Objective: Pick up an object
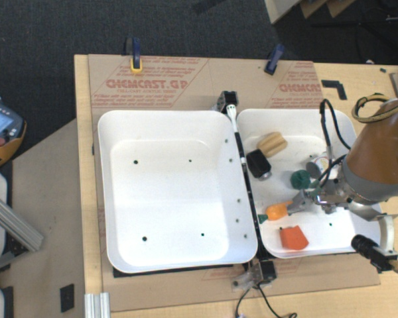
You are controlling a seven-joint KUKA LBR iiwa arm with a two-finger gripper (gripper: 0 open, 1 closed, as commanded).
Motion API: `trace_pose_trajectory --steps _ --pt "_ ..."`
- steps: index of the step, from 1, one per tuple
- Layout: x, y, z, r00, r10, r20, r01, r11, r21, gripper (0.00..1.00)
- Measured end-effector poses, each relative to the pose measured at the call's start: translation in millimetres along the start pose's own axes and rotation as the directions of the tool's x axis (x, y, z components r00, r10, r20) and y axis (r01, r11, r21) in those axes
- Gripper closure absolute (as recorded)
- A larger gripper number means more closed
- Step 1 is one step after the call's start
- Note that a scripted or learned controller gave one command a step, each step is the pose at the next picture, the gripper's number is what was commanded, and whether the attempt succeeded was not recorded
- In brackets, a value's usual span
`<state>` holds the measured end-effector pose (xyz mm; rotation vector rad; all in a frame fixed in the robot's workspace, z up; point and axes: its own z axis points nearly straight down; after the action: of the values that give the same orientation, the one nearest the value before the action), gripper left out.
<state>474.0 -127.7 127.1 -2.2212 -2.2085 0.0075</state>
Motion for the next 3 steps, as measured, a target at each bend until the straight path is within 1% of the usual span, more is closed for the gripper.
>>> trace_pose_trajectory --steps 1,2,3 --pt "-69 10 45 1.0 0.0 0.005 0.0 1.0 -0.009 0.0" --pt "-50 7 -76 1.0 -0.008 0.007 0.008 1.0 -0.022 0.0" --pt "-20 4 24 1.0 -0.007 -0.001 0.007 1.0 -0.001 0.0"
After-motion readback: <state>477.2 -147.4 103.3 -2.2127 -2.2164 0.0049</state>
